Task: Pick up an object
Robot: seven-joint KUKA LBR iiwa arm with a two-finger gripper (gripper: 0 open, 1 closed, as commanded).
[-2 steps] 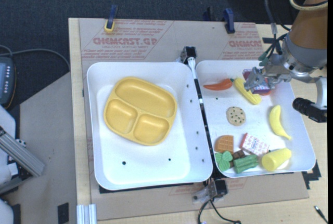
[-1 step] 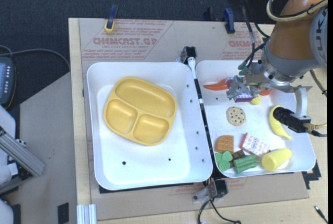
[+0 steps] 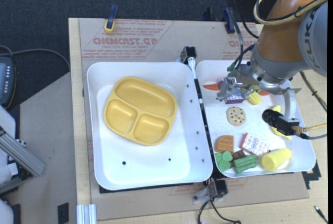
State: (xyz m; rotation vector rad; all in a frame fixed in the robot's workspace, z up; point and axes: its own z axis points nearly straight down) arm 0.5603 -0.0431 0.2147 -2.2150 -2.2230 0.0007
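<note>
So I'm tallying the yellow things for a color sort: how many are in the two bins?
4: the divided plate in the left bin; in the right bin, a small block, a banana and a lemon-like piece. The arm may hide more.

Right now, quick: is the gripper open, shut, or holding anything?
Gripper: low over the right bin, near its far end; finger state cannot be told, nothing visibly held.

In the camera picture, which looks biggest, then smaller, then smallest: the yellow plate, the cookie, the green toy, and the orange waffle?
1. Yellow plate, by far the biggest.
2. Green toy.
3. and 4. Orange waffle and cookie look nearly alike, so I won't rank them.
</note>
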